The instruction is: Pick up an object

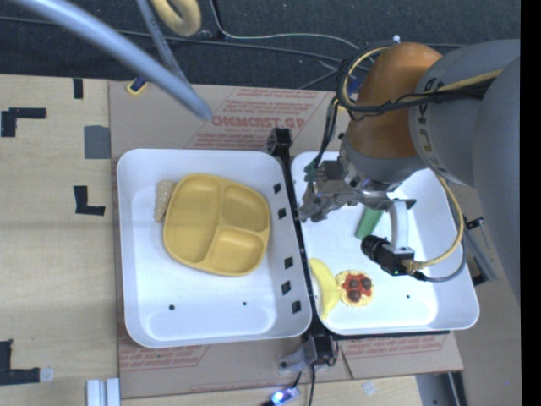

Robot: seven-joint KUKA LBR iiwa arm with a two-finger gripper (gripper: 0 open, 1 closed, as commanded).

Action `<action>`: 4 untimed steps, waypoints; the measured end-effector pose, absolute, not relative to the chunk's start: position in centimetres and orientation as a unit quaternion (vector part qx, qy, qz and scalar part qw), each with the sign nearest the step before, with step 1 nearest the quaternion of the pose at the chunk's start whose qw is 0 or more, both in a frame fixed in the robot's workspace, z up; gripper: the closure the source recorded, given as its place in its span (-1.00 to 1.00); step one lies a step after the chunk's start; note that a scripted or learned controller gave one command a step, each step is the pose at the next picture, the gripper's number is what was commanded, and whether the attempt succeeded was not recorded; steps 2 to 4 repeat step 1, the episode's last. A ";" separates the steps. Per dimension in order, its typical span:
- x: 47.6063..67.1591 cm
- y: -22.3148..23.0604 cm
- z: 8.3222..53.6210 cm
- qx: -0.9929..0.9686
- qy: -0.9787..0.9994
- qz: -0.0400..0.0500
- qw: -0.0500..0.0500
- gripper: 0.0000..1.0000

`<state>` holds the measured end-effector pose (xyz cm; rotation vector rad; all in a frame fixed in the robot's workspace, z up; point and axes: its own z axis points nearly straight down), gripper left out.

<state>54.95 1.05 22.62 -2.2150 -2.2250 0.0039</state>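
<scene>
green object half hidden under gripper.

matt yellow plastic tray; glossy white bins

Premises: a robotics laboratory test cell. Evidence: two shallow white bins clipped side by side on a cardboard sheet over a wooden desk marked with black tape pieces. Loose cables run across dark carpet at 12 o'clock. An industrial arm with an orange band occupies the 2 o'clock sector. Bin contents are toy items.
</scene>
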 end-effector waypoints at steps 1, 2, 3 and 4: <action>55.4 5.4 22.7 -0.705 -0.709 0.001 0.001 1.00; 55.4 5.4 22.7 -0.705 -0.709 0.001 0.001 1.00; 55.4 5.4 22.7 -0.705 -0.709 0.001 0.001 1.00; 55.4 5.4 22.7 -0.705 -0.709 0.001 0.001 1.00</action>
